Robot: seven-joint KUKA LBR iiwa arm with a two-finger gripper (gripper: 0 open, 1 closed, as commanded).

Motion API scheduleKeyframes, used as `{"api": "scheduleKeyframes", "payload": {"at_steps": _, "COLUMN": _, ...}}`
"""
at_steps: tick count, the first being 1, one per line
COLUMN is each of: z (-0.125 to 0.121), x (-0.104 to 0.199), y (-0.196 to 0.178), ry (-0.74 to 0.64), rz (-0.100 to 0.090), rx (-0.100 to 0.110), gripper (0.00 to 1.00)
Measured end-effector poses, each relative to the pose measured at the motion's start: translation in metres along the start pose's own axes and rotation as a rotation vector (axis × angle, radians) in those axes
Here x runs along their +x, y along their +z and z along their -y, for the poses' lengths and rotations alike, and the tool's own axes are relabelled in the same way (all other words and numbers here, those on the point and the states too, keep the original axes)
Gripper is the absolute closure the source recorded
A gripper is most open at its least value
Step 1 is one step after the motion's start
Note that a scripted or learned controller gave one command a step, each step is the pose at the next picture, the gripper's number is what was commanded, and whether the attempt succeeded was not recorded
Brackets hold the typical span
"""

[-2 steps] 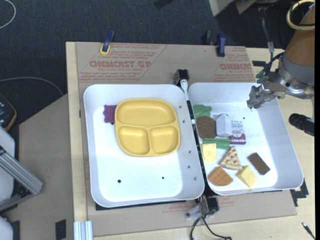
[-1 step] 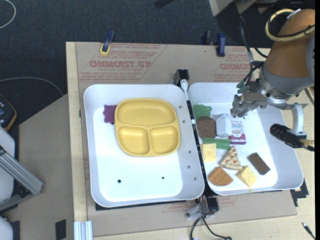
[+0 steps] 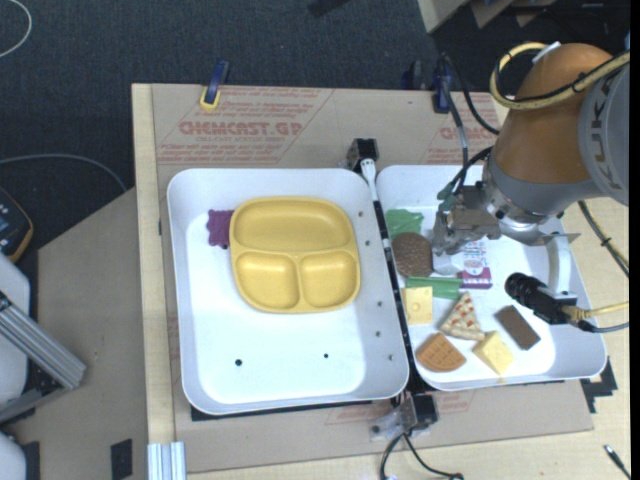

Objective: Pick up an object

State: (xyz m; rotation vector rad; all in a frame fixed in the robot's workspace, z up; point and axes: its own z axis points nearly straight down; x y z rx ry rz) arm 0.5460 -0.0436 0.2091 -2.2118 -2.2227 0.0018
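Cookie is lying at the near edge of the right bin, with a pale yellow cheese wedge sitting just beside it on the right. Brown chocolate bar is resting a bit further back, tilted. Pizza slice is lying just behind the cookie, and a yellow block is sitting to its left against the bin's left wall. Green strip is lying across just behind the yellow block. Brown patty is sitting behind that, and a green leaf piece is lying further back, touching the patty. White and pink packet is lying mid-bin, right of the patty.

Gripper is hanging over the middle of the right bin, just above the packet and beside the patty. Can't tell whether it is spread or closed, and nothing is showing as gripped. Every pickable piece is lying in a bin.

Left bin is holding a yellow divided plate, with a purple piece poking out at its left edge.

Arm is reaching in from the right, orange band showing above the wrist. Both bins are sitting on a cardboard sheet with red print. Yellow clamp is gripping its far edge.
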Motion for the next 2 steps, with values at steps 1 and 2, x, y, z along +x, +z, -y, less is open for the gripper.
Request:
{"api": "scheduleKeyframes", "payload": {"at_steps": 1, "z": 0.031, "x": 0.04, "y": -0.013, "ry": 0.001, "rz": 0.0, "rx": -0.001, "gripper": 1.0}}
{"api": "scheduleKeyframes", "payload": {"at_steps": 2, "z": 0.056, "x": 0.089, "y": -0.024, "ry": -0.001, "rz": 0.0, "rx": -0.001, "gripper": 1.0}}
